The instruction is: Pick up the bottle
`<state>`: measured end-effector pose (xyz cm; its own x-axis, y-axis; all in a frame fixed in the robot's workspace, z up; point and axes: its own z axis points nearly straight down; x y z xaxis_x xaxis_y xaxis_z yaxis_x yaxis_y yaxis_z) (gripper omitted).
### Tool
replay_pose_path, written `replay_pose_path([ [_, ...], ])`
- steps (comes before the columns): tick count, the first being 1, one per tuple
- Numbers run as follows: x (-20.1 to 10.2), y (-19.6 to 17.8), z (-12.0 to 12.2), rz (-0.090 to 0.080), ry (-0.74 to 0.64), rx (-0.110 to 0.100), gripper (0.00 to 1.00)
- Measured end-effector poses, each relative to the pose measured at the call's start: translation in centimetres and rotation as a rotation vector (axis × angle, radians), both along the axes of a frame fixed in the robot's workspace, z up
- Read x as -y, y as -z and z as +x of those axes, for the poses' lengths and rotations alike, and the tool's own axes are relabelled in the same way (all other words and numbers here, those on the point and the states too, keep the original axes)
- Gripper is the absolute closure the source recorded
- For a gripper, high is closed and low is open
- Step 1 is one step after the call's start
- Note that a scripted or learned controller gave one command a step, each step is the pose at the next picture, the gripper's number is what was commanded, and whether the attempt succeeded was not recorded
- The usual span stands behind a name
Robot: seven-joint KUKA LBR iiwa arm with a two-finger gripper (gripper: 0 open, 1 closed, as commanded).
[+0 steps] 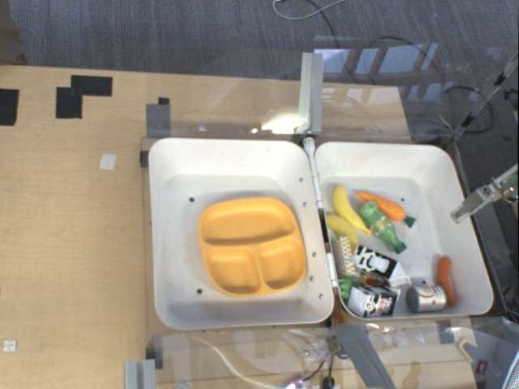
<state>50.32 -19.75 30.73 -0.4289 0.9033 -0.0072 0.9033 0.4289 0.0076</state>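
With the gripper (478,203) state indeterminate, the green bottle (381,224) lying to its left crowds banana (347,209) and carrot (383,206), risking mis-grasp.

Single fixed camera, mounted high above bench (73,241), looking down at slant. Far edge of scene at top of frame, where grey carpet (162,14) and loose cable (357,2) show; near bench edge at bottom. Moderate distance: both white bins fit whole, left bin (174,168) near centre, right bin (430,164) toward right side. Wide strip of bare bench fills left third. No second view to compare.
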Motion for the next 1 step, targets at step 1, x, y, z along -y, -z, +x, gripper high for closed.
replay_pose_path([
  [1, 0.85, -4.14, -1.44, -0.002, -0.173, 0.0, 0.0],
])
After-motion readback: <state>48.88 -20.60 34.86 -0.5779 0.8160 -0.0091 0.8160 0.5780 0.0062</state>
